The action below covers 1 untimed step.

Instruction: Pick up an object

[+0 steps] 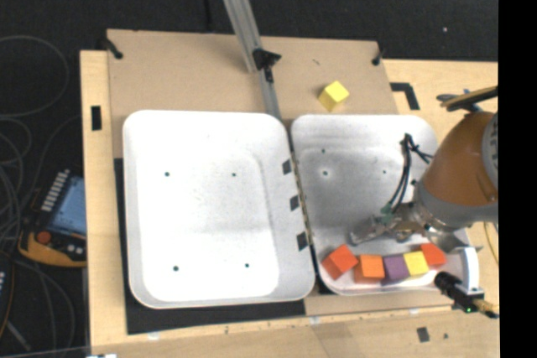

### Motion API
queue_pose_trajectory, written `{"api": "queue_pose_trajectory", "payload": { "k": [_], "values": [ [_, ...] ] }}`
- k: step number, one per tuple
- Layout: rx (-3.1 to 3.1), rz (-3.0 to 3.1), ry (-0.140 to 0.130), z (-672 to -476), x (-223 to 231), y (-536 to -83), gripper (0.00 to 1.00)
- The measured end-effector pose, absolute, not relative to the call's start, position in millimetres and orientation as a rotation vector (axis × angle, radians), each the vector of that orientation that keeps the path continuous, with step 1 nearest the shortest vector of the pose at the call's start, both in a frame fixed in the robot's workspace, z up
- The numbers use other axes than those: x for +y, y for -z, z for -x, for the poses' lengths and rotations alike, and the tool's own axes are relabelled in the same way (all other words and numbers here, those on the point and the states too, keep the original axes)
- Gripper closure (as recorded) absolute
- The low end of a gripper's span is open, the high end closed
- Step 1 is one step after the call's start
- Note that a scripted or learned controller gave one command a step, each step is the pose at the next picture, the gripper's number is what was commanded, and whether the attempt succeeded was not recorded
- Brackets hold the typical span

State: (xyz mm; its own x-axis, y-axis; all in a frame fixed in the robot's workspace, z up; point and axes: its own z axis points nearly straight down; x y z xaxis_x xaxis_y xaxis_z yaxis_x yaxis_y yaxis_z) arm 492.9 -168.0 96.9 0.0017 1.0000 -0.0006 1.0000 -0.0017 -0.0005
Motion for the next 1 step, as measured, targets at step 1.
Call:
{"api": "queue_pose_trajectory", "payload": {
  "k": [1],
  "values": [
    [2.215, -2.217, -0.003, -485.3, -186.1, -156.6, 0.00]
  ]
}}
